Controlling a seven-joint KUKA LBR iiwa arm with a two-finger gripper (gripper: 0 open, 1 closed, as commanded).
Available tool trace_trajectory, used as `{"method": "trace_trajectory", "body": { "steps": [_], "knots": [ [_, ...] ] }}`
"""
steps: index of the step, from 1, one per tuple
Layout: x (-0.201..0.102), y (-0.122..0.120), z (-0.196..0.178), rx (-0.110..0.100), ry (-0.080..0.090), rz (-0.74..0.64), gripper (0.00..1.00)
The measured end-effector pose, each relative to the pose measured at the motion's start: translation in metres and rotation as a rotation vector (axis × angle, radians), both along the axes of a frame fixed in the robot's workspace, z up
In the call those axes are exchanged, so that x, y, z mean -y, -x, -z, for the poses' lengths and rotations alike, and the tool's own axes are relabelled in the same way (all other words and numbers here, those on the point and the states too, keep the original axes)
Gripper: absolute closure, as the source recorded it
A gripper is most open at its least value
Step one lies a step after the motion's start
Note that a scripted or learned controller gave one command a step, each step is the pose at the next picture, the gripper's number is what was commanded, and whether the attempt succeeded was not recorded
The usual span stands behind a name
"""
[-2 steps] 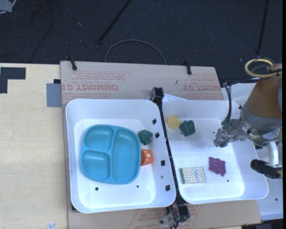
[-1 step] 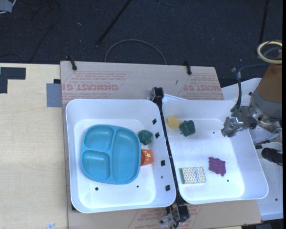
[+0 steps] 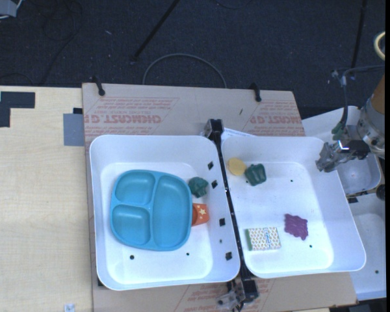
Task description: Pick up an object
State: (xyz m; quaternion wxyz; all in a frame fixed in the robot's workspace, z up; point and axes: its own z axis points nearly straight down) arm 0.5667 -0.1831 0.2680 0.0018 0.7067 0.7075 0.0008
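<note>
Left bin [image 3: 104, 174]: blue tray [image 3: 151, 208], teal lump [image 3: 197, 186] and orange block [image 3: 200, 214] at its right edge. Right bin [image 3: 338, 252]: yellow ball [image 3: 237, 166], green pepper [image 3: 255, 173], card [image 3: 264, 238], purple piece [image 3: 296, 225]. Gripper [image 3: 331, 156] above far right rim; claw state unclear.

The arm comes in at the scene's right edge, about a third of the way down, where a short stretch of its body with the orange band [image 3: 379, 96] shows at the border, and below it the pale grey wrist [image 3: 370, 130]. From the wrist the gripper [image 3: 326, 160] reaches leftward and a little toward the near side, a dark metallic piece with small bright glints on it. It sits at the far right of the scene. Its tip is too small and dark to make out in detail.
</note>
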Motion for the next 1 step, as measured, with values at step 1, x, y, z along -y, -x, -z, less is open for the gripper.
{"method": "trace_trajectory", "body": {
  "steps": [1],
  "knots": [
    [0.0009, 0.0, -0.0103, -0.004, -0.001, -0.001, 1.0]
  ]
}}
